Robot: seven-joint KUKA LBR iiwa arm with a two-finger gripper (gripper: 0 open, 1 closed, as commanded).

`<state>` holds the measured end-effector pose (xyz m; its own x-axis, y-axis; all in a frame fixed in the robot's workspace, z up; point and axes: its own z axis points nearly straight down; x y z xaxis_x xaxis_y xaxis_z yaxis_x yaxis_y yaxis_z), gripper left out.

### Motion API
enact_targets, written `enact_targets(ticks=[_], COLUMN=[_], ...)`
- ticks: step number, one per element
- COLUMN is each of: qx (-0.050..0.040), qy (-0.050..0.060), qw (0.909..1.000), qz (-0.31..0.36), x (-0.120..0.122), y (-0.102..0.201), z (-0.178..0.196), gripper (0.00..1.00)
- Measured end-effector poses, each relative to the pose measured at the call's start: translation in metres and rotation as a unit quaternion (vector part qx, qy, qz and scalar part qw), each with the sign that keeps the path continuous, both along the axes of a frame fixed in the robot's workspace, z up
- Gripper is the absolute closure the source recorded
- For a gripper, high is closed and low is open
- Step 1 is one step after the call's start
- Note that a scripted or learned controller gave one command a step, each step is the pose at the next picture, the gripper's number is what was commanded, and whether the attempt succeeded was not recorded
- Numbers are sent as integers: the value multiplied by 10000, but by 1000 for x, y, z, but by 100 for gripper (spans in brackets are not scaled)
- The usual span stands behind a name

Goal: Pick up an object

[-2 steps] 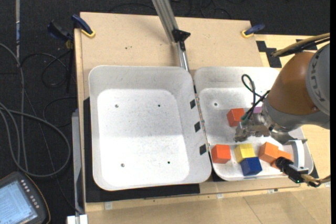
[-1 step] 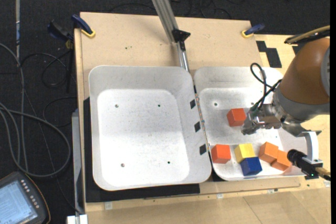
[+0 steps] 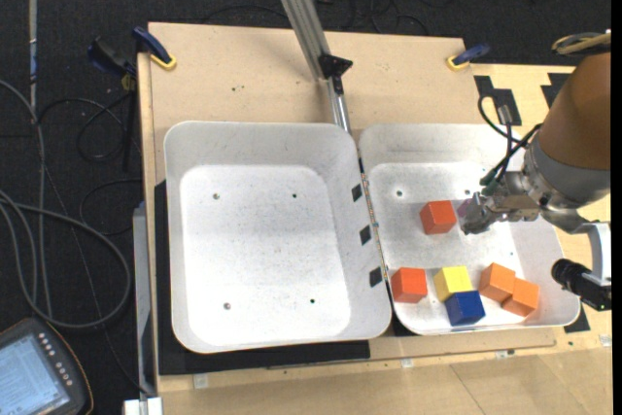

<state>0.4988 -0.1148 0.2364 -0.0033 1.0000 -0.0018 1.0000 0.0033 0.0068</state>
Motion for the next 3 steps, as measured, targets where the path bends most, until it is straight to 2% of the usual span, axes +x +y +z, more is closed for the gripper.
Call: enact_targets(ticks=[1, 2, 3], qx=[15, 20, 22], qy=[24, 39, 29], qw=[10000, 10000, 10000], qz=[25, 25, 35], x=[9, 6, 1], y=[53, 107, 168], z=[5, -7, 2], gripper=[100, 100, 100])
